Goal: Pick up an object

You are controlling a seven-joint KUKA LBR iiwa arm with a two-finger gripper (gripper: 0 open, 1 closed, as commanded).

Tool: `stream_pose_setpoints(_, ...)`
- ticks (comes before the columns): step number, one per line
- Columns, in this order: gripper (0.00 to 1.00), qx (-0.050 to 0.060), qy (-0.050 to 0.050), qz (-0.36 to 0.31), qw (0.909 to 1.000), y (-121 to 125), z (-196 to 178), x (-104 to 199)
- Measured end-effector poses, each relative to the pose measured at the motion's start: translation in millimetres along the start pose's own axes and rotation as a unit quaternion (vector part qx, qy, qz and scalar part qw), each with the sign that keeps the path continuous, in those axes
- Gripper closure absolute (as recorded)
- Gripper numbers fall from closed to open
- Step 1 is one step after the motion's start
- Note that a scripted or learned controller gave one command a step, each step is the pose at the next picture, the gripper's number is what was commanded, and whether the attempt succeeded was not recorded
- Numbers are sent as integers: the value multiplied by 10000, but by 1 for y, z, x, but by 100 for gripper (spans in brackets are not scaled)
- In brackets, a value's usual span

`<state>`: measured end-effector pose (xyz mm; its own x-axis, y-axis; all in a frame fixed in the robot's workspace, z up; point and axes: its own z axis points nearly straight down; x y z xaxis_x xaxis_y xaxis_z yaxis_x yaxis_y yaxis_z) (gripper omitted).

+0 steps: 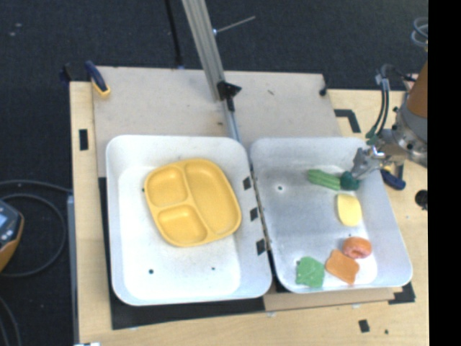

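Observation:
In the right bin (295, 222) lie several small items. A long green piece (323, 179) rests near the far side, and a pale yellow piece (348, 210) sits just in front of it. Along the near edge are a red-orange round piece (356, 247), an orange block (341, 266) and a green block (310, 272). My gripper (354, 174) reaches in from the right and is low over the right end of the long green piece. The camera view does not make clear whether it is touching that piece or just above it.
The left bin (119, 215) holds a yellow divided plate (192, 201). A metal post (209, 49) rises behind the bins, between them. The arm's wrist and cables (403, 132) hang over the right bin's far right corner.

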<state>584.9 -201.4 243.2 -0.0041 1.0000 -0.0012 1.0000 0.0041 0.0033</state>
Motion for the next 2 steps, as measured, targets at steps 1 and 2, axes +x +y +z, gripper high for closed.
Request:
stream_pose_setpoints(1, 100, 14, 8, -12, 10000, 16, 9, 45)
stream_pose_setpoints(2, 100, -1, 5, -12, 10000, 31, 9, 86)
